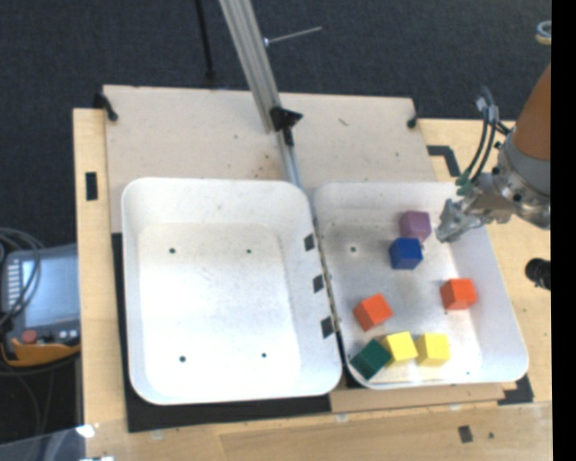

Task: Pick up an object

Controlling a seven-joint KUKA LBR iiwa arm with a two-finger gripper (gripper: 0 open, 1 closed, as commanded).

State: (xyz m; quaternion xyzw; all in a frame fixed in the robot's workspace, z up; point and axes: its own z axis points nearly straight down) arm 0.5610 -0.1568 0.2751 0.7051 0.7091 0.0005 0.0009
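Gripper [453, 223] hangs low over the right bin [499, 286], just right of the purple block [416, 224], its pincer state something I cannot tell from here, while a blue block [406, 253] sits just below the purple one and the orange, yellow and green blocks lie further down from it
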